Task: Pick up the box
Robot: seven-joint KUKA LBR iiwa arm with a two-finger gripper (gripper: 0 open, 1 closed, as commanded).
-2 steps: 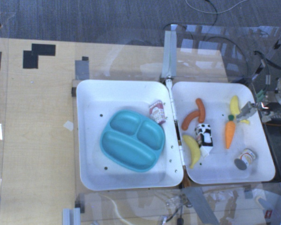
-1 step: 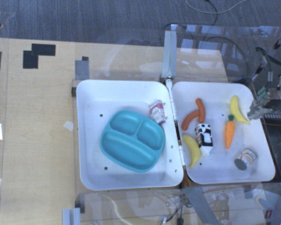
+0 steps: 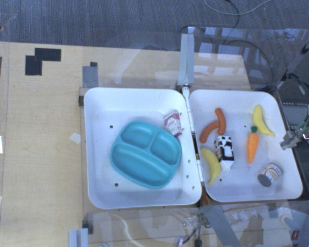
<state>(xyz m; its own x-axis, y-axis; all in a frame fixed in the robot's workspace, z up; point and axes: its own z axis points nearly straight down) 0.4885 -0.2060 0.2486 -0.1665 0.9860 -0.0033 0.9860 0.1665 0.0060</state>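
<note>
two white bins, nothing lifted yet: the black-and-white box (image 3: 225, 148) lies in the right bin (image 3: 293, 189) beside a banana (image 3: 211, 164); the pincer (image 3: 298, 134), grip unreadable, waits at that bin's right rim.

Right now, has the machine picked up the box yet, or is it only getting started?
Only starting. Nothing looks done: the black-and-white box lies in the right bin beside a banana. The gripper sits at that bin's right edge, apart from it. Reaching, grasping and lifting remain.
</note>
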